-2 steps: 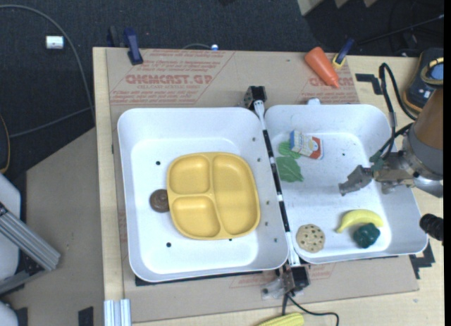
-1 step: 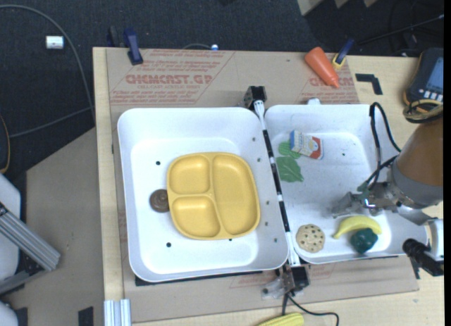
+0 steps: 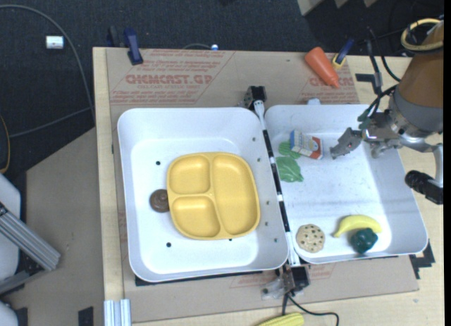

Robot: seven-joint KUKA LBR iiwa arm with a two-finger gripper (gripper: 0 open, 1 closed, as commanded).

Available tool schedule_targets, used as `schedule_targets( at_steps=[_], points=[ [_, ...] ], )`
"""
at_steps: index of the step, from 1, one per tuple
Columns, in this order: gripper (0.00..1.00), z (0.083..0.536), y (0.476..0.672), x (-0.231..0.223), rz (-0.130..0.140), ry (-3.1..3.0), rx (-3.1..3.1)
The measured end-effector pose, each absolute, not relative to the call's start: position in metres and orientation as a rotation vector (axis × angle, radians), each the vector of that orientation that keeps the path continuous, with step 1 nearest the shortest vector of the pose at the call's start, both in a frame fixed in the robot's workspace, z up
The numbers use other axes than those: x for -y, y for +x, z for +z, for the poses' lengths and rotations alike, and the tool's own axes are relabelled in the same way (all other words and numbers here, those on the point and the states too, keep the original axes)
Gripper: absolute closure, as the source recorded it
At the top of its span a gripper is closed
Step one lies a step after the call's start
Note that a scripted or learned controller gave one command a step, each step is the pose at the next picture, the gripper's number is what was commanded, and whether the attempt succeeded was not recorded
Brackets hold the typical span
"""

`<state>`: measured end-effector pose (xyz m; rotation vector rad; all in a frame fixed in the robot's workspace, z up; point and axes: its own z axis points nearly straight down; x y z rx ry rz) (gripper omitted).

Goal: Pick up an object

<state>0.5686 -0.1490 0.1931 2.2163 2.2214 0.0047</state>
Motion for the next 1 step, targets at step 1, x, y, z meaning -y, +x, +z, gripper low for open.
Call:
schedule_targets(
  at_steps=[1],
  points=[
    [0.0,0.1848,0.65,0.085,0.002,2.218,-2.224]
  ],
)
